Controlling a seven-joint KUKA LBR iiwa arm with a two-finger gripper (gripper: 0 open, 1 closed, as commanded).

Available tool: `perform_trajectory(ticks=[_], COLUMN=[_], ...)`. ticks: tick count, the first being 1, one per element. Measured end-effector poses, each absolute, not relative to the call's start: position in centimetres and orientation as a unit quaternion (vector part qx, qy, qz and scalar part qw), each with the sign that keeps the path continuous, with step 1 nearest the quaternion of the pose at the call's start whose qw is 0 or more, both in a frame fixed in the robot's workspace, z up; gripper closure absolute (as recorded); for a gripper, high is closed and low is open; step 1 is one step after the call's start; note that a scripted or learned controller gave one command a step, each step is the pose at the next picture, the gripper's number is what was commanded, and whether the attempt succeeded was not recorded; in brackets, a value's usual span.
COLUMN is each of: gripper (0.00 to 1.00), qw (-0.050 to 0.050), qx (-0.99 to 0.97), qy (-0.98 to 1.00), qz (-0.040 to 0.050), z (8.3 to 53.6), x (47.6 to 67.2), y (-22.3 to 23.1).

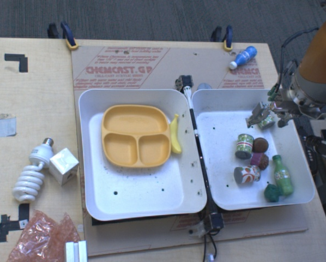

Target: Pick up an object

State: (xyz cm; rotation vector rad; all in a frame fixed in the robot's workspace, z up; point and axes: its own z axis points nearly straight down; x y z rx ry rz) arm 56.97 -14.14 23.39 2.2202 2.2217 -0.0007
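Two white bins, gripper (265,117) near right bin's (217,146) far-right rim, grip state unclear; bare floor leftward

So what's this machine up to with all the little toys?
A robot arm reaches in from the right, its gripper hovering over the right bin, near its far right corner. It is meant to pick something up. The small items lie clustered below it: a green-labelled can, a brown ball, a green bottle. The left bin holds a yellow divided tray with a banana beside it.
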Motion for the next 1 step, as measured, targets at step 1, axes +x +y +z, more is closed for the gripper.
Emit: perform_trajectory(ticks=[1], gripper=[0.00], qw=[0.000], qx=[0.707], qy=[0.707], qz=[-0.0002], z=[9.25], x=[60.41], y=[-13.99])
